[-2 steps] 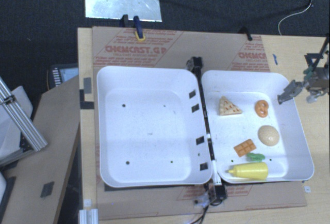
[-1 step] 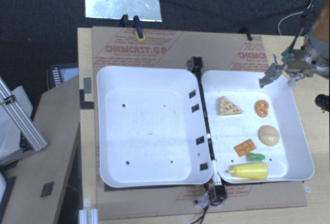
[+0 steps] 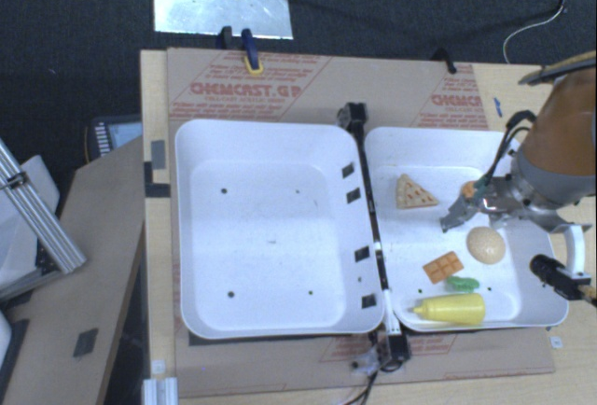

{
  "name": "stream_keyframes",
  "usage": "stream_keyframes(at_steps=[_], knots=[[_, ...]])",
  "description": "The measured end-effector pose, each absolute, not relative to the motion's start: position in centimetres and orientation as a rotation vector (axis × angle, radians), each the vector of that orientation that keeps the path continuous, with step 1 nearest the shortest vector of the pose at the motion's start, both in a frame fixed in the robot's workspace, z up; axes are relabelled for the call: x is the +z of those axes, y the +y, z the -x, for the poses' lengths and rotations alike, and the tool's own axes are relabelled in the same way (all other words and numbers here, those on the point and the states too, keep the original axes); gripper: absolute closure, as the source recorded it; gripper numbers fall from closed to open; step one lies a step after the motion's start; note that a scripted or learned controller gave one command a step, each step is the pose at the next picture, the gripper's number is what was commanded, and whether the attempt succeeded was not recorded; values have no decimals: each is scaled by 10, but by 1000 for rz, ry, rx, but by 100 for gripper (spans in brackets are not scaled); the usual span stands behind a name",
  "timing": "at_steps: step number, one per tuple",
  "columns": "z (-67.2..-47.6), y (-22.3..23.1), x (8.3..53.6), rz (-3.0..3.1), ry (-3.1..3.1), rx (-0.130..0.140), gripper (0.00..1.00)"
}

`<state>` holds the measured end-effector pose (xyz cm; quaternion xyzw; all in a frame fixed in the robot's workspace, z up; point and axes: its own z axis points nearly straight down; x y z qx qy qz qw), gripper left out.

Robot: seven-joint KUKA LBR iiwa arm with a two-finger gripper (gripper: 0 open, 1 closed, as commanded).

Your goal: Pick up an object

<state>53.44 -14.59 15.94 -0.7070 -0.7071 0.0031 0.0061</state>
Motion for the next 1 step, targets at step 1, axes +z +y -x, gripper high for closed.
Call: stream_keyframes(at_steps=[1], knots=[[-485,-154,180,2223,-2219,1,0]])
